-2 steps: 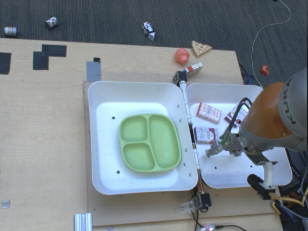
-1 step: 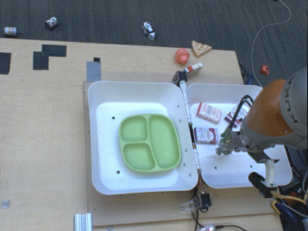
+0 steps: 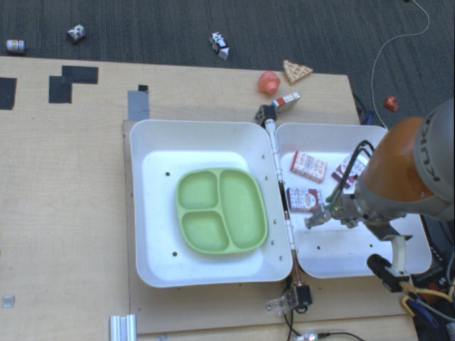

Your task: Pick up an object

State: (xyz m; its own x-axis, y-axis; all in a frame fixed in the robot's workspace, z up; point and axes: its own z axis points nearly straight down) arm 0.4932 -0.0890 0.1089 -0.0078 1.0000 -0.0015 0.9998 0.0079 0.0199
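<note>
so the gripper (image 3: 318,219) is hanging low over the right bin (image 3: 334,265), close to that bin's left wall, with the grey wrist and orange band of the arm (image 3: 398,172) coming in from the bin's right side. the nearest pickable thing is a small red and white packet (image 3: 301,199) lying flat on the bin floor, hard up near the left wall about midway along it. it sits just beside the fingertips, toward the bin's far edge and a touch toward the left wall. its long axis looks to run roughly across the bin, left wall to right wall, though it's small enough that i wouldn't swear to it.

a second red and white packet (image 3: 308,166) lies further toward the far edge of the same bin, a bit tilted, well clear of the fingers. a third packet-ish thing (image 3: 353,166) is half tucked behind the arm's cable near the far right of the bin.

whether the gripper is spread or closed, honestly can't tell, it's just a pale blur at this angle. nothing visibly between its tips.

my guess is the next move is a tiny shift toward the far edge, then down on the near packet.

the left bin (image 3: 149,212) holds a green divided plate (image 3: 222,212), not in play.
</note>
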